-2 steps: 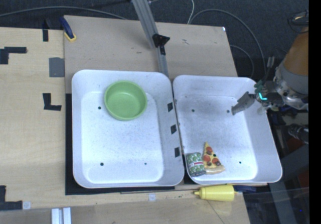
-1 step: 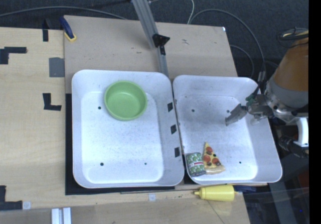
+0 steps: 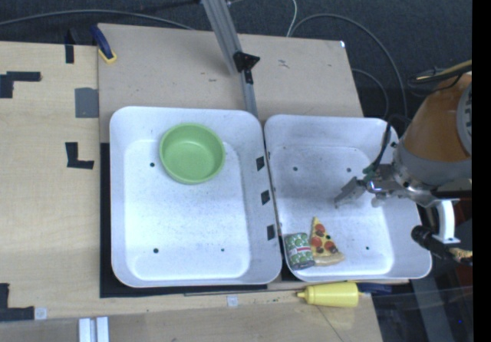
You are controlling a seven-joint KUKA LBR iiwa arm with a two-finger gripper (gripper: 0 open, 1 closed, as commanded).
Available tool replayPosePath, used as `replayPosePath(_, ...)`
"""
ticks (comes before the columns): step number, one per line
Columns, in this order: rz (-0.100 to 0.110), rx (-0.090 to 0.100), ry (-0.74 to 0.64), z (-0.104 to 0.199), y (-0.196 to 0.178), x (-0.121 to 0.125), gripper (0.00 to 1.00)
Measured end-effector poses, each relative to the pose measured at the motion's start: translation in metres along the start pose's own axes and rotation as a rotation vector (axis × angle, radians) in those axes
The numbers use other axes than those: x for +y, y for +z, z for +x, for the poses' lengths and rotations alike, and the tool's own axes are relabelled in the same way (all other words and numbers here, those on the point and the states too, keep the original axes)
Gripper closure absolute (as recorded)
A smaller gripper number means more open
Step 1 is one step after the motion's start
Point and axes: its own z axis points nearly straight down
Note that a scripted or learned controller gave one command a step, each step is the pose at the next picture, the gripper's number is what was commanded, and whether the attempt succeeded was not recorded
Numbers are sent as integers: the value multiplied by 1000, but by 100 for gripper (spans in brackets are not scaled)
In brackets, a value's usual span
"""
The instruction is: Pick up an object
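Bins sat side by side on the bench in the camera view, and the right bin (image 3: 307,133) served as the anchor for everything else. Inside it, toward its near left corner, lay a pizza-slice toy (image 3: 324,242) flat on the floor with a small green packet (image 3: 298,249) touching its left side; both were pressed close to the bin's low wall, likely where loose things had come to rest, and either could serve as the object to pick up. The gripper (image 3: 347,193) hung over the right bin's middle, reaching in from the bin's right side on the grey arm with its orange band (image 3: 439,120). Its two dark fingers (image 3: 342,196) looked spread apart and pointed leftward and down, with nothing between them; that posture suited an approach rather than a carry. The toy and packet lay just nearer the camera than the fingertips, near but not touching. Judged from this, the grasp was not yet made, and the next move would call for a short shift toward the near wall and a descent. The wall's closeness could foul one finger. Left of the right bin, the left bin (image 3: 130,256) held a green bowl (image 3: 192,152) in its far half, upright. Outside the right bin's near edge, a yellow bottle (image 3: 331,294) lay on its side on the bench.
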Motion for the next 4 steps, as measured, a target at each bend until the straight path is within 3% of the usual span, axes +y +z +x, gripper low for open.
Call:
replayPosePath(1,-5,-3,0,0,52,0,0)
replayPosePath(2,-5,0,-1,1,41,0,100)
replayPosePath(4,-11,-3,-1,3,-63,-4,100)
